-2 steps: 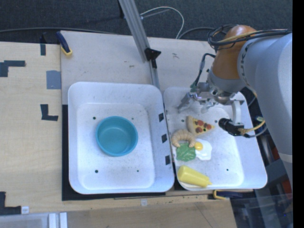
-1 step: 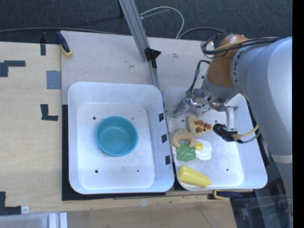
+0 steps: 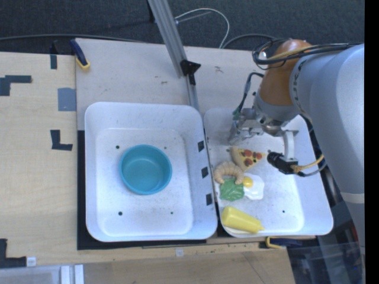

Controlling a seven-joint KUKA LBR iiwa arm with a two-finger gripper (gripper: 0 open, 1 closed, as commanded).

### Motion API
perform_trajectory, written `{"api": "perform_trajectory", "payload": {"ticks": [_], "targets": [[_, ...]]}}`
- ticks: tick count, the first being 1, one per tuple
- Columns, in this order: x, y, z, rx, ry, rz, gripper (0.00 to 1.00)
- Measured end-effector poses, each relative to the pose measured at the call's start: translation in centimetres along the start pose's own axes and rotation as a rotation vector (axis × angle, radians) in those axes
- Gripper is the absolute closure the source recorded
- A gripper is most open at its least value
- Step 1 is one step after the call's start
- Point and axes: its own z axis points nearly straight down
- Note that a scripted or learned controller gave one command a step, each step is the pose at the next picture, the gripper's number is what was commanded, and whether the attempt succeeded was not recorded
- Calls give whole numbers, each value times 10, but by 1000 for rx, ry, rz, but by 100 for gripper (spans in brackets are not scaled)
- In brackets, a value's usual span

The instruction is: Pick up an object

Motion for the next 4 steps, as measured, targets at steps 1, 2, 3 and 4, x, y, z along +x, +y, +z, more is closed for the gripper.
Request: {"api": "perform_trajectory", "payload": {"ticks": [1, 2, 3, 4], "targets": [[-5, 5, -62, -6, -1, 2, 100], [-8, 7, -105, -4, 0, 2, 100], [-9, 13, -149, -5, 0, 1, 100], [40, 6, -142, 1, 1, -2, 100]]}}
